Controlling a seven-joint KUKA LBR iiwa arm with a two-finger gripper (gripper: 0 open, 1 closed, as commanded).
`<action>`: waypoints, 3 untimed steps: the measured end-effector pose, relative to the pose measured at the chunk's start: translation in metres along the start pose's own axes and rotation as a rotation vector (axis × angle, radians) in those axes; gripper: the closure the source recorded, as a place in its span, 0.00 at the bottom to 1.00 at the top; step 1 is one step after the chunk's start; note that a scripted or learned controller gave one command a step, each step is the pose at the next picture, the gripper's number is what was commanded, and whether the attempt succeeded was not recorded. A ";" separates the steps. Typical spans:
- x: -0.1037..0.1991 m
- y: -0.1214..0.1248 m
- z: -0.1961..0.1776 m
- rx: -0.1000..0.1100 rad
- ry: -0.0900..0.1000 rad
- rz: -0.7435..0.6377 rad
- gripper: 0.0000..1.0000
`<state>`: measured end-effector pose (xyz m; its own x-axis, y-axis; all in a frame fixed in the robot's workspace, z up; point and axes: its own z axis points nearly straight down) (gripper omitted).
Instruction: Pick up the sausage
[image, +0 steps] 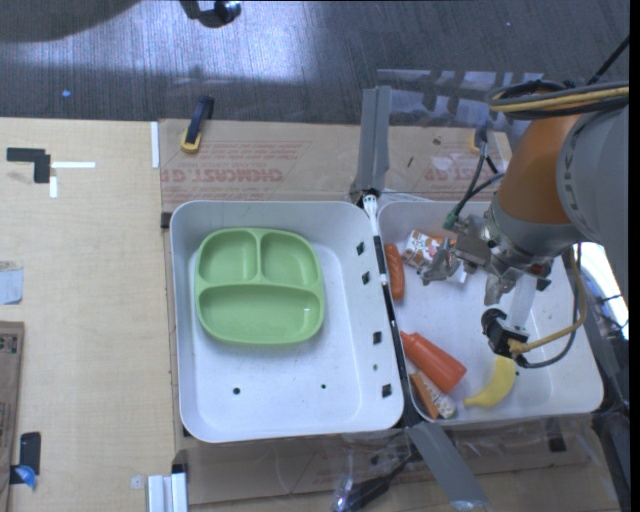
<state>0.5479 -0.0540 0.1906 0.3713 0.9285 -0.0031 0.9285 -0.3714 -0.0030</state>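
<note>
Looking down at the desk (80, 300), there are two white bins side by side, and the sausage (396, 272) is in the right bin (455, 315). It's lying flat in the upper left part of that bin, right up against the wall shared with the left bin (280, 390), and running pretty much parallel to that wall. Nothing is on top of it.

The arm (540, 170) comes in from the right with its orange band showing, and the hand (438, 266) sits low over the upper part of the right bin. It's just beside the sausage, on its right, but not on it. Honestly I can't tell from this angle whether the hand is released or clenched, and nothing visibly sits in its grasp. A crinkly snack packet (422, 243) with red and white print is right by the hand, at its upper left.

Lower down in the same bin is an orange carrot (436, 360) lying at a slant. Another orange item (432, 397) is tucked in the lower left corner, too small to identify. A banana (492, 386) curves nearby to the right.

The left bin holds a green divided plate (260, 285) with three compartments, sitting toward the upper left. Beyond the bins, a small yellow and black tool (197, 122) lies on the desk.
</note>
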 end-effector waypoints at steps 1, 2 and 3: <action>0.019 0.046 -0.018 -0.001 0.000 0.027 0.00; 0.019 0.046 -0.026 0.002 -0.004 0.024 1.00; 0.019 0.046 -0.026 0.003 -0.004 0.025 0.00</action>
<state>0.5978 -0.0538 0.2162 0.3942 0.9190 -0.0073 0.9190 -0.3942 -0.0055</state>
